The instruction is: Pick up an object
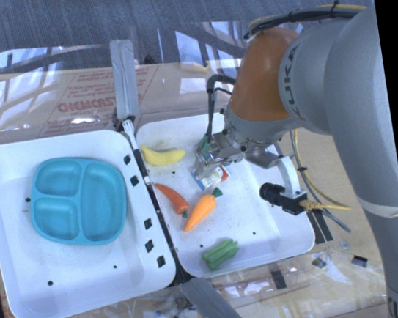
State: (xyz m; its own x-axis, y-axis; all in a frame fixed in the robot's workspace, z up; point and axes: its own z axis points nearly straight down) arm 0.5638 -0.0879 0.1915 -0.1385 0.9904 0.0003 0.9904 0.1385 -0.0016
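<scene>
Arm: the grey arm (335,75) with its orange band (265,78) reaches in from the right, wrist bent down over the right bin (289,241).
Gripper: the gripper (211,166) hangs low over the far middle of the right bin, just above a small blue and white packet (212,178). Whether it grasps anything cannot be told; its tip is too cluttered to read.
Packet: lies just beside the leafy end of the carrot, right under the gripper.
Banana: the yellow banana (163,155) lies at the far left of the right bin, to the left of the gripper and apart from it.
Chili: an orange-red chili pepper (172,198) lies slanted near the bin's left wall, nearer than the banana.
Carrot: the orange carrot (201,210) lies slanted in the middle of the bin, its thin end close to the chili.
Green vegetable: a green ridged vegetable (220,253) lies by the near wall of the right bin, well apart from the gripper.
Left bin: the left bin (26,291) holds a blue divided plate (78,200) with three compartments.
</scene>
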